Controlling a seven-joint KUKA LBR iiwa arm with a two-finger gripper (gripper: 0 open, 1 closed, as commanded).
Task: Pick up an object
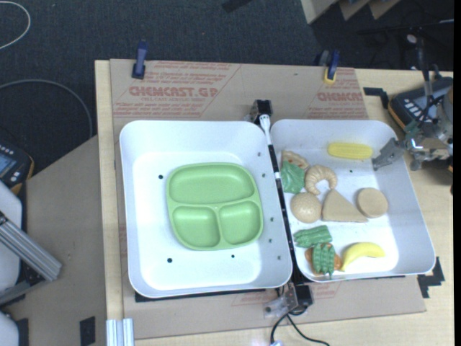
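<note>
Camera view, from above: we see the gripper (385, 155) at the three o'clock edge of the frame, poised over the one o'clock corner of the right-hand white plastic bin (410, 193); we cannot tell how its jaws stand, and nothing visibly sits between them. Just beside it, toward nine o'clock, lies the yellow toy corn cob (350, 150), the nearest candidate for picking. We judge it light, rigid and somewhat slick plastic, best taken across its short width at the middle. The rest of the play food clusters in the same bin: one green leafy piece (292, 176) at the bin's ten o'clock, one tan croissant-shaped piece (320, 178), one round beige roll (305, 207), one tan wedge (341, 208) touching one round tan disc (372, 202), one green pea-pod-like piece (313, 236), one orange-and-green carrot-like piece (322, 256) and one yellow toy banana (361, 254) at six o'clock. We count nine pieces, all probably light and hard; the rounded ones may slip. The left-hand white bin (144, 215) carries one pale green three-compartment plastic plate (214, 205). Both bins sit on the cardboard-covered worktop (216, 89).
</note>
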